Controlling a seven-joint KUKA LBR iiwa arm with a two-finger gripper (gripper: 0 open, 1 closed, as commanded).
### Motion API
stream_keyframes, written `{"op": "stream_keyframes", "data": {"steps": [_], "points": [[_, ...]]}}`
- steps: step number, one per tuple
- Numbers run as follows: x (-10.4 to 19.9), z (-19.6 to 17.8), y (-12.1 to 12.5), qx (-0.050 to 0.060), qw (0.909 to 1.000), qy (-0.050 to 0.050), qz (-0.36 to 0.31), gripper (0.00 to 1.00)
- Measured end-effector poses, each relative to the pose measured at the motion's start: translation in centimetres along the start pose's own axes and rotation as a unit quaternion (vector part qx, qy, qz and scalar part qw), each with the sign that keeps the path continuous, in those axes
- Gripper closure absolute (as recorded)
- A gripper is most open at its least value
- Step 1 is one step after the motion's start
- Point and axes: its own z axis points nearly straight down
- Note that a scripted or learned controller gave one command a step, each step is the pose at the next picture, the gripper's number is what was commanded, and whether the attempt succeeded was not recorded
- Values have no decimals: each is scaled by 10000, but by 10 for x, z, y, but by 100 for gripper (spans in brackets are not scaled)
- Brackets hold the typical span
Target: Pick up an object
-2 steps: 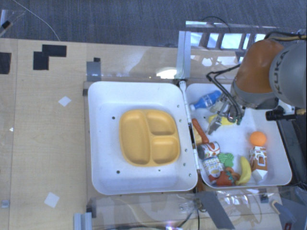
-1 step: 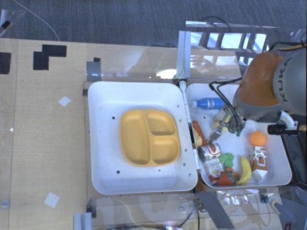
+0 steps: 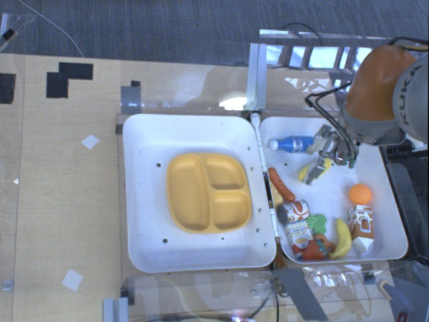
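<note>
Two white bins sitting side by side: left bin (image 3: 141, 180) & right bin (image 3: 389, 200). Left one is holding 1 yellow divided plate (image 3: 208, 192) w/ 3 compartments. Right one is holding approx. 8 items: 1 blue bottle (image 3: 292, 143), 1 hot dog (image 3: 281, 185), 1 can (image 3: 293, 212), 1 orange (image 3: 360, 194), 1 small carton (image 3: 362, 223), 1 banana (image 3: 343, 239), 1 green bit (image 3: 316, 223), 1 red bit (image 3: 314, 249). Pile at the front is overlapping, so that count is staying rough.

Single fixed camera | above bench (image 3: 60, 200) | slanted downward | mid-range, both white bins (image 3: 144, 247) framed | arm (image 3: 382, 92) enters right
</note>
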Motion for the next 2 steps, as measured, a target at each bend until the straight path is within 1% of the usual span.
{"op": "stream_keyframes", "data": {"steps": [1, 2], "points": [[12, 18, -20, -22, 9990, -138, -431, 0], [36, 18, -41, -30, 9999, -140, 30, 0]]}}
